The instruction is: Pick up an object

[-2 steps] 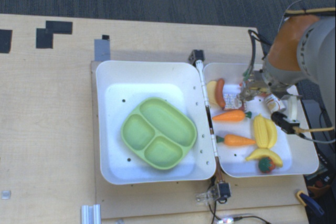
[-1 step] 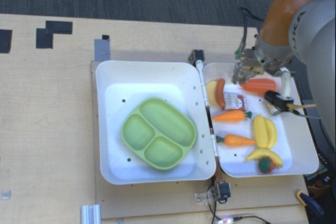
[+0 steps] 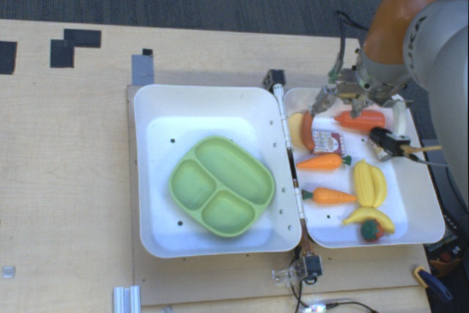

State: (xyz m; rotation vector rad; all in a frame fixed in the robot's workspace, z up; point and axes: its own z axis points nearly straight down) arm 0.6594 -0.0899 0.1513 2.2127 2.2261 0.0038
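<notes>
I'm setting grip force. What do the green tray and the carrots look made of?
The green tray looks like hard moulded plastic: one even colour, rounded compartment walls, soft sheen. The two carrots look like smooth plastic toys, uniformly orange with green tips; whether they are hollow or solid cannot be told.

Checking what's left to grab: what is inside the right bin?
The right bin holds two carrots, bananas, a red-and-white packet, an orange-red piece and a small red-green item. The arm covers the bin's far corner.
</notes>
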